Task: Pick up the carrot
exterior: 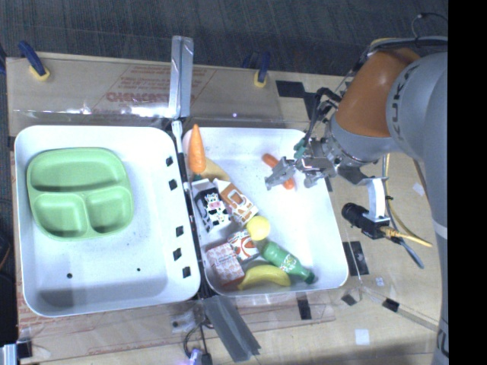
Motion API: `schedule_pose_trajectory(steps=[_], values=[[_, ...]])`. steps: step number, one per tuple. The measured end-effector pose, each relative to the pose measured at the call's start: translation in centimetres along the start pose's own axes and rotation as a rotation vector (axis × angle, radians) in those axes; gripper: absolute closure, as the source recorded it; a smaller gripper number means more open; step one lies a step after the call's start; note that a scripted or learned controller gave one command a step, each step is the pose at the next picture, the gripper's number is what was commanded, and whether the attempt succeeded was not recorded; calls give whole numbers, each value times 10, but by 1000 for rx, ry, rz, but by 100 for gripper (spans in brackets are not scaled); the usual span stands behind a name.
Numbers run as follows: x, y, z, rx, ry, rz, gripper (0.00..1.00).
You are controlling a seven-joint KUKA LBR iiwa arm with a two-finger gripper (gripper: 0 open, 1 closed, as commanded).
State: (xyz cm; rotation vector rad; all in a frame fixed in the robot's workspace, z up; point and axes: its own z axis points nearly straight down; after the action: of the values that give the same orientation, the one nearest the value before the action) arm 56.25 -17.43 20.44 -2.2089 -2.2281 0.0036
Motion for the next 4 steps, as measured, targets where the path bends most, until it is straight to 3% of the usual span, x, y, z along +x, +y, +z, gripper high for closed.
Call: schedule_pose_trajectory(steps=[1, 2, 3, 4], values=[[-36, -5, 113, -3, -2, -32, 0], [-36, -5, 102, -2, -2, -36, 100], [7, -54, -12, -2, -1, 103, 100], [24, -86, -13, 0, 0, -75, 100]])
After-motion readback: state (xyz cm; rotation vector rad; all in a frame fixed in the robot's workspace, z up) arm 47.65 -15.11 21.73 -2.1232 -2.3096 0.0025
